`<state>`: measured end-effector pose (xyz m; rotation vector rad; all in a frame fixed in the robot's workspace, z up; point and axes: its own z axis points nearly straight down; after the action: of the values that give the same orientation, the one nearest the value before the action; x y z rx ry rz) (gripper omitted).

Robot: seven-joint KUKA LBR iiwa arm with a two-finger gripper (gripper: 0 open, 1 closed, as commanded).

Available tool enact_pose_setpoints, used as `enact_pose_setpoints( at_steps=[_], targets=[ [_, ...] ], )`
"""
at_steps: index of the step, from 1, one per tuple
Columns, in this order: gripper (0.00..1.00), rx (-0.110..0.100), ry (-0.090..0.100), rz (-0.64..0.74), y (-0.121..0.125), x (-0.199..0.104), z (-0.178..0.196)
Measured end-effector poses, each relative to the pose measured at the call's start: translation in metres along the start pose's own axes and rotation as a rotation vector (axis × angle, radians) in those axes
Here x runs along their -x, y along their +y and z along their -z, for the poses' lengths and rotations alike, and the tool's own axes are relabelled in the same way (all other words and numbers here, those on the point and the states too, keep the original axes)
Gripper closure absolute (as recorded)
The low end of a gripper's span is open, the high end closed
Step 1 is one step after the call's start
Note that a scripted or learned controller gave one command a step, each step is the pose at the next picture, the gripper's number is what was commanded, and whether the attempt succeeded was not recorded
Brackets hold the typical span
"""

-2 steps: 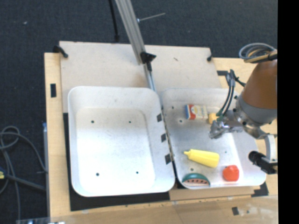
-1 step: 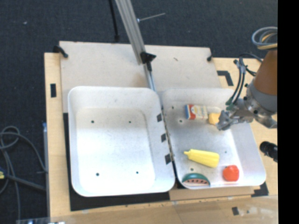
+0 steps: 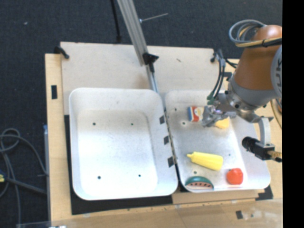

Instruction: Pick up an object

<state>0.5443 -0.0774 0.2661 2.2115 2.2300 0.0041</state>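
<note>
The arm (image 3: 256, 65) reached in from the right and the gripper (image 3: 212, 115) hung low over the far part of the right bin (image 3: 247, 182). Whether it was apart, together or clamped on anything could not be told; the wrist body hid its working end.

Two objects lay at the gripper. A small red, white and blue item (image 3: 193, 113) sat just to its left, touching or nearly so. A pale yellow piece (image 3: 222, 123) lay just to its right and slightly nearer the camera, partly under the wrist. Which of the two was the target could not be settled; in my judgement the coming move turned on this, since the gripper stood between them and a small sideways shift would decide it.

The other candidates lay well apart from the gripper, toward the near edge. A yellow bottle-shaped object (image 3: 205, 160) lay on its side, long axis running left to right, its narrow end leftward. A red round object (image 3: 234, 176) lay near the front right corner. A green and red slice-shaped toy (image 3: 199, 183) rested against the front wall.

The surface was a shallow white bin with a speckled floor. The left bin (image 3: 80, 103) lay alongside. A metal pole (image 3: 135, 27) slanted over the bench (image 3: 95, 65), clear of the arm
</note>
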Motion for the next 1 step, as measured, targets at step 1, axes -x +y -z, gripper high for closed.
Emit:
enact_pose_setpoints(
  at_steps=[1],
  targets=[
    [1.0,-0.002,-0.001,-0.002,0.0194,-0.0455,-0.0125]
  ],
)
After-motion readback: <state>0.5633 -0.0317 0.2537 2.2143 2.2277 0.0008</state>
